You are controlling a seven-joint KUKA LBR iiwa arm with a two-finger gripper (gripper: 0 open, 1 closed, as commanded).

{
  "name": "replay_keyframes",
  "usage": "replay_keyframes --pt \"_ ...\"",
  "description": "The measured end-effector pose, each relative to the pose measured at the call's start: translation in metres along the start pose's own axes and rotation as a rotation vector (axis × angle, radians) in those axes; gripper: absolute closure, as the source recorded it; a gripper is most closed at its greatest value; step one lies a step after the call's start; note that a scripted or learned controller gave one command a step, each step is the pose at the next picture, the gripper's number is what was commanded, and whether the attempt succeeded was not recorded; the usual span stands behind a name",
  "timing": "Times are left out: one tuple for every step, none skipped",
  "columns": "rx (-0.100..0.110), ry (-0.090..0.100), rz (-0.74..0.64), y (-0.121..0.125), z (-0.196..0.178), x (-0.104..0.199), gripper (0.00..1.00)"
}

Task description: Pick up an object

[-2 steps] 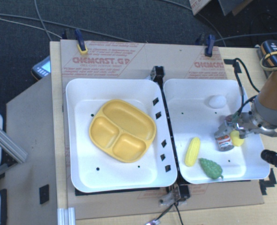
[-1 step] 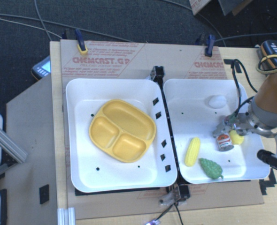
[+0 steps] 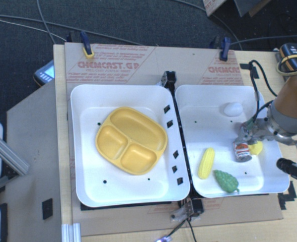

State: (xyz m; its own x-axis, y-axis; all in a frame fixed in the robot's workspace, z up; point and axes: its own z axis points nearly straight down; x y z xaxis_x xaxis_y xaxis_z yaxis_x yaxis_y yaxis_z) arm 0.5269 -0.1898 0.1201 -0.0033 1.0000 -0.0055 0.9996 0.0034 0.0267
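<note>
Looking down on my bench, I see the arm (image 3: 292, 102) reaching in from the right over the right bin (image 3: 216, 188). Its gripper (image 3: 250, 133) sits low in that bin, just above a small can (image 3: 242, 152) with a red label, and a little yellow piece (image 3: 256, 147) lies touching the can's right side. I cannot tell from here how the claw stands (it is too small and blurred against the wrist), nor whether it touches the can.

Left of the can lies an ear of corn (image 3: 206, 163), and just below the corn, near the front wall, a green leafy vegetable (image 3: 226, 180). A white round object (image 3: 233, 109) rests toward the back of the same bin, hard to make out against the white floor.

The left bin (image 3: 88, 185) holds a yellow divided plate (image 3: 132, 140), lying flat near its middle.
</note>
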Motion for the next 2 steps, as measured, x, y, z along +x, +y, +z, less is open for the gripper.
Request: replay_keyframes --pt "0.021 0.004 0.001 0.003 -0.063 0.005 1.00" --pt "0.020 0.003 0.002 0.005 -0.108 0.005 1.00"
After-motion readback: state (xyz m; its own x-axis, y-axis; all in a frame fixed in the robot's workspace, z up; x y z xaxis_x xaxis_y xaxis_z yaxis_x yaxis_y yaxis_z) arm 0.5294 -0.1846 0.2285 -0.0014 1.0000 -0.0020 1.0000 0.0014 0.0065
